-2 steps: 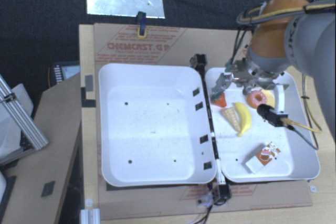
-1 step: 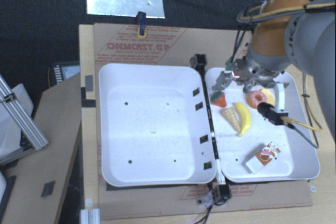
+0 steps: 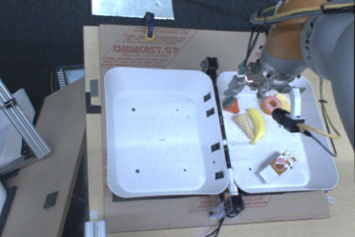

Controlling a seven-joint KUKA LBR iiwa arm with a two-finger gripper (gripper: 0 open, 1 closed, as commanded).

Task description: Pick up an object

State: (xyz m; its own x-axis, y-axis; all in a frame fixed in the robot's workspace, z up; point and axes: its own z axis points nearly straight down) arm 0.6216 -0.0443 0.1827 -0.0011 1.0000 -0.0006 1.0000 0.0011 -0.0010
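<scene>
Camera view has our gripper [image 3: 239, 85] at right-centre, seemingly spread and empty, just above the small red-orange toy [image 3: 231, 103] in the right bin [image 3: 324, 175]; closing early, we may nudge it toward the banana [image 3: 255, 124]

Even overhead light, soft shadows; white bins [image 3: 166, 77] bright; slight grain, mild softness.

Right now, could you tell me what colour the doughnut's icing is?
Pink, seen in the camera view on the doughnut in the right bin.

Right bin [image 3: 316, 175] holds banana [image 3: 256, 124], donut [image 3: 270, 104] — box [image 3: 279, 166] nearer.
</scene>
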